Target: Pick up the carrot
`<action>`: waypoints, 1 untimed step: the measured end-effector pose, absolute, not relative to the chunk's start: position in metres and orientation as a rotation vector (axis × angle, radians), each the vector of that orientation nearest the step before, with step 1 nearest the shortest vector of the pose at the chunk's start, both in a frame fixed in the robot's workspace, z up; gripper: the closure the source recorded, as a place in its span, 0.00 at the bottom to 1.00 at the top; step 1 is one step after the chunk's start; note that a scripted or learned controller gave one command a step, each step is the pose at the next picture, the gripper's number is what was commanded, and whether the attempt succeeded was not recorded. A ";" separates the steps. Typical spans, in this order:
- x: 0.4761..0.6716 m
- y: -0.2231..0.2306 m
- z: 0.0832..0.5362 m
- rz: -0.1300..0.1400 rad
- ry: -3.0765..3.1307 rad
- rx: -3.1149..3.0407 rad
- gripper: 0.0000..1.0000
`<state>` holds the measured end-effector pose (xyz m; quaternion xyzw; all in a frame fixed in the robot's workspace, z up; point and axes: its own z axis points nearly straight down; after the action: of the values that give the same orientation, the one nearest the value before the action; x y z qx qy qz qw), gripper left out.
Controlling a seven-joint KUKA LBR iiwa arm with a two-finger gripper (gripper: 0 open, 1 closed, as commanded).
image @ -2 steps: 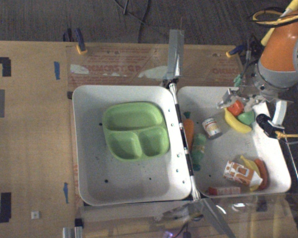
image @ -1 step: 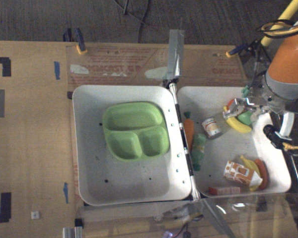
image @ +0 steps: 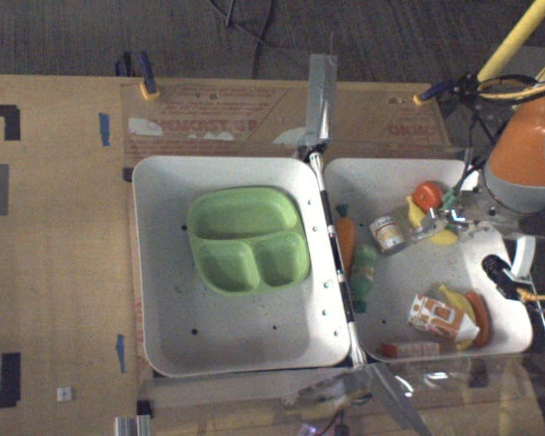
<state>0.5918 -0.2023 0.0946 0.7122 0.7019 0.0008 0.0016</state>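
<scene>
The carrot [image: 344, 240] is a short orange piece with a green top. It lies in the right bin [image: 381, 178] against the bin's left wall, pointing along the wall. My gripper [image: 443, 218] hangs over the upper right part of that bin, about a hand's width to the right of the carrot. It sits low among a small can [image: 388, 232], a red tomato [image: 427, 194] and yellow pieces [image: 415, 212]. The grey wrist and orange band [image: 527, 143] rise behind it to the right.
A green vegetable [image: 361, 275] lies just below the carrot. An orange carton [image: 439, 317], a sausage [image: 479, 316] and a red bar [image: 409, 348] lie at the bin's front. The left bin [image: 154, 271] holds a green divided plate [image: 247, 239].
</scene>
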 end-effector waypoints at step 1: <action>0.534 -0.124 0.089 0.009 2.251 2.182 0.00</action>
<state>0.5337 -0.1237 0.0894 0.6961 0.7179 0.0029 0.0033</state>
